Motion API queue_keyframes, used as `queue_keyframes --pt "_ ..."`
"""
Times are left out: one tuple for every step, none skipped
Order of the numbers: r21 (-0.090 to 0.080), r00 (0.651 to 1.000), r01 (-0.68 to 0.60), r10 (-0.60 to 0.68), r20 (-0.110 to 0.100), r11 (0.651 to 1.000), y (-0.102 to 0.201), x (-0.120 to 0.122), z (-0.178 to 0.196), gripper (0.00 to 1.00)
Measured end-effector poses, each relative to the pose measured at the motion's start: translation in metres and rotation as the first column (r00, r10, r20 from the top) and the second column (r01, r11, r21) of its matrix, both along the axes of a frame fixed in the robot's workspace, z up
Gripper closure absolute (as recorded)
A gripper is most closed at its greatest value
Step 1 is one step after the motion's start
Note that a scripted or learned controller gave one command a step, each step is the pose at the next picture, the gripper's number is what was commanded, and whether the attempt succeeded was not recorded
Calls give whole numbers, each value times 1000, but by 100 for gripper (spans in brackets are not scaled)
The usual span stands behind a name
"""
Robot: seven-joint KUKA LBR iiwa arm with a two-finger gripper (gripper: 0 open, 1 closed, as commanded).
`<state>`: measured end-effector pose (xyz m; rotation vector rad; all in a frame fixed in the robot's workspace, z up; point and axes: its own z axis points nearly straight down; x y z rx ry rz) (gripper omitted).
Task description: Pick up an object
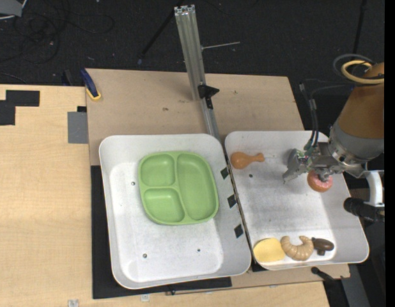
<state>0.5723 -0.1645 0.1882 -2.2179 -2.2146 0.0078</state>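
Two shallow white bins sit side by side on the bench; the left bin (121,248) carries a green three-compartment plate (178,188) near its middle, tilted slightly relative to the bin walls, and the right bin (280,216) carries the loose objects that serve as candidates for the task. The arm (364,117) enters over the right bin's far right corner, and the gripper (298,165) hangs above the bin floor near the far edge, its grey fingers (292,171) pointing toward the bin's centre; how far apart they stand cannot be told from this slanted view, and nothing is visible between them. A pink, ring-like object (320,182) lies just beside the gripper body, against the right wall. An orange drumstick-shaped toy (247,160) lies near the far left corner of the right bin, well apart from the fingers. Along the near edge sit a yellow rounded piece (269,251), a tan curled piece (298,248) touching it, and a small dark brown piece (323,245) just beside that. Judged risks: a descent from here is likely to close on bare floor, since no object lies directly below the fingers; the pink object, crowded by wall and wrist, may be nudged rather than grasped; the near-edge cluster may yield a double or slipping pick. No brand, label or legible writing is visible
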Motion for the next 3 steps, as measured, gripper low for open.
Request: queue_keyframes --pt "0 1000 -1 1 1 1000 1 2 -44 0" --pt "-1 1000 -2 2 10 1000 1 4 -94 0" --pt "-10 1000 2 -2 17 1000 -3 5 -80 100"
